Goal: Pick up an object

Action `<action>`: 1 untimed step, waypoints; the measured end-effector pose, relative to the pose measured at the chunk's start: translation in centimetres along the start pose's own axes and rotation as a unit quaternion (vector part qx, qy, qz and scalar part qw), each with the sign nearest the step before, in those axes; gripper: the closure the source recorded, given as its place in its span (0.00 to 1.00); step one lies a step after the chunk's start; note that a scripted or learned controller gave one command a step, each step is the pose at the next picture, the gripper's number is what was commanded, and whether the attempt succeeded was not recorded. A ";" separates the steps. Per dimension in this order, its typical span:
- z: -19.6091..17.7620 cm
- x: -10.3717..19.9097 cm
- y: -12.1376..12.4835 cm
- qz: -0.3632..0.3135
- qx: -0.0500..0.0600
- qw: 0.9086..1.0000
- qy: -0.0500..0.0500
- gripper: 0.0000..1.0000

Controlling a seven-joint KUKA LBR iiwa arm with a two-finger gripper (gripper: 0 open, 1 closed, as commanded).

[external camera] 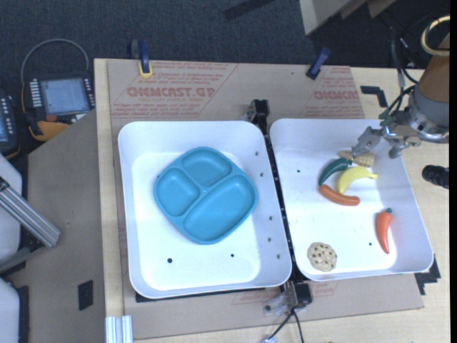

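While the arm (428, 91) reaches in from the right, I see its gripper (373, 143) hanging over the upper part of the right bin (300, 138), close to that bin's far right rim; I cannot tell from my screen whether it is released or clenched. Just below and left of it lies a tight cluster: a green piece (333, 168), a yellow banana (353, 179) and an orange-red sausage (338, 196), touching or overlapping one another, with a small tan item (362, 158) at the cluster's top edge. A carrot (385, 229) lies apart near the right wall, and a cookie (322, 256) sits alone by the near rim. Open white floor runs down the right bin's left side and centre. A blue divided plate (206, 194) sits in the left bin (136, 191), with bare margin all round, widest along the near edge. Both bins rest side by side on a cardboard sheet (214, 88).
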State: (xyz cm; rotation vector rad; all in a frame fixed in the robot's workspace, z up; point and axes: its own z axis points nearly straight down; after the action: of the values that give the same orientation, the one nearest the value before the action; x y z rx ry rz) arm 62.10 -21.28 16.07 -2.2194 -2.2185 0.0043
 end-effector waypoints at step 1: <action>4.3 0.2 -0.3 0.000 0.000 1.000 0.000 0.00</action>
State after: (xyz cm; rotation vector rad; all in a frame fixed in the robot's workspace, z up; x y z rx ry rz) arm 61.82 -21.04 11.76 -2.2181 -2.2187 0.0042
